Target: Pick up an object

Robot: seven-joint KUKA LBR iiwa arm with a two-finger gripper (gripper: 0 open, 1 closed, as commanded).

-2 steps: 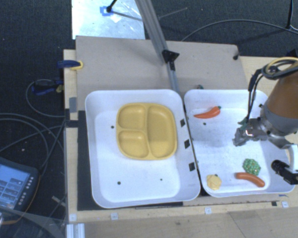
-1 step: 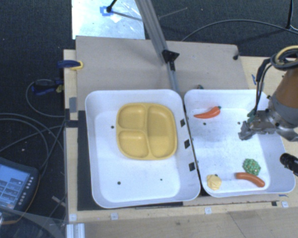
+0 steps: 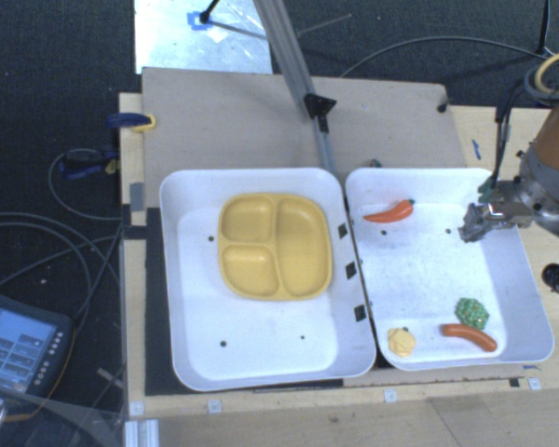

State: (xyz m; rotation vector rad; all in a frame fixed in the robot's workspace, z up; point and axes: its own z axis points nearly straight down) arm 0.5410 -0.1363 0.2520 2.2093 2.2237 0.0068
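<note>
Nearest the bottom edge of the frame, the lower right corner of the right bin (image 3: 531, 343) holds three small things close together: a pale yellow lump (image 3: 402, 342) at the lower left of that bin, a red sausage (image 3: 469, 336) lying slantwise to its right, and a green knobbly piece (image 3: 471, 312) just above the sausage, touching or nearly touching it. At the far lower left of the frame, off the bench, a handheld control pad (image 3: 14, 343) with a lit blue screen rests among dark cables. The left bin (image 3: 261, 361) takes up the middle of the frame and bears a yellow divided plate (image 3: 275, 247) with three compartments, sitting toward the bin's upper half. Further up, at the right edge of the frame, the gripper (image 3: 473, 228) hangs over the upper right part of the right bin, close to its right wall, and nothing is seen between its fingers; whether its jaws are released or clenched cannot be told at this size. Up and to the left of it, an orange pepper (image 3: 389, 213) with a green stem lies near the top left corner of the right bin, well apart from the gripper. Beyond the bins, a grey pole (image 3: 289, 49) slants from the top of the frame down to the bench, and a blue and yellow clamp (image 3: 130, 120) sits at the bench's upper left corner.
</note>
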